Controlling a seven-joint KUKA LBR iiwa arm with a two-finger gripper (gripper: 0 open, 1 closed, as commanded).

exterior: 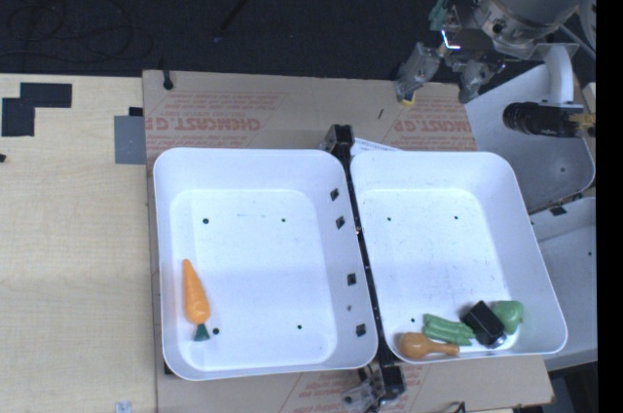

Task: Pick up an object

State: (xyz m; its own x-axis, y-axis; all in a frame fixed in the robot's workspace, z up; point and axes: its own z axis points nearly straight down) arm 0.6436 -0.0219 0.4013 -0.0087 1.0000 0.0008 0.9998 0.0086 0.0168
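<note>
Gripper (438, 80) hangs high above the far edge of the right bin (531, 236), fingers spread wide, nothing between them, well apart from every object. Left bin (165, 206) has one toy carrot (195, 294) lying flat near its left wall, green stub end pointing to the near edge, clear space all round it. Right bin's near corner holds a tight cluster: orange pear-shaped toy (426, 346), green pea pod (448, 329), black block (484, 322), green leafy piece (508, 312), all touching or just beside each other and close to the wall. Easiest pick looks like the carrot: probably light hollow plastic, stiff, smooth and a bit slippery, tapered so it may squirt out if pinched near the tip. Best hold is likely across the thick middle, fingers either side of its long axis. Cluster items are crowded, wall limits finger room, so likely a poor first choice. No descent begun; task looks to be at its start.
</note>
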